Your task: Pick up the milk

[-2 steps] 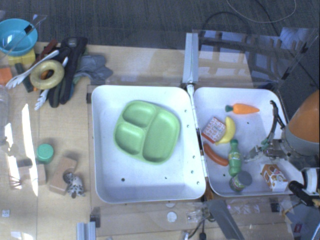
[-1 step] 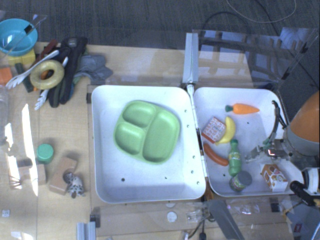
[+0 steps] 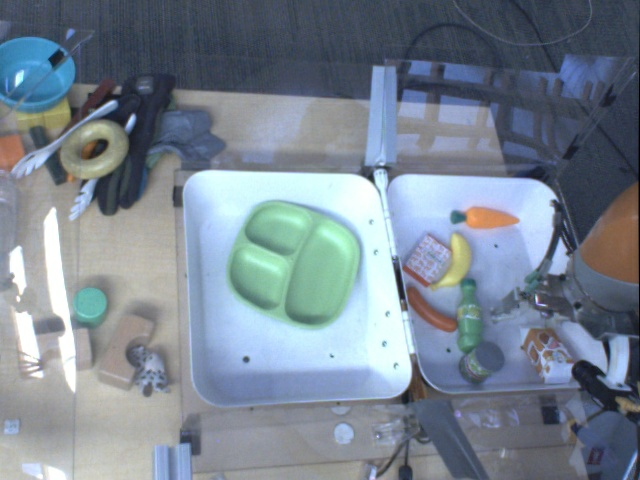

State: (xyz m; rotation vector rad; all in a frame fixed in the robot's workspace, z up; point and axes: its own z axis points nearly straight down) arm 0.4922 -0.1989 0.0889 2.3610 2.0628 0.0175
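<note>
item: milk [image 3: 543,353], small carton lying in right bin [image 3: 520,193] near corner, gripper [image 3: 512,304] beside it; jaw state i cannot tell; i'd centre over carton before descending.

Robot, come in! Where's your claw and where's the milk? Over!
Gripper low in right bin, nothing seen between fingers. Milk carton lying just beside it, not grabbed. Green bottle and can close by.

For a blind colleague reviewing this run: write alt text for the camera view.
The gripper hangs over the right bin, which holds a carrot, banana, red snack box, sausage, green bottle, can and small milk carton. The left bin holds a green divided plate.
</note>
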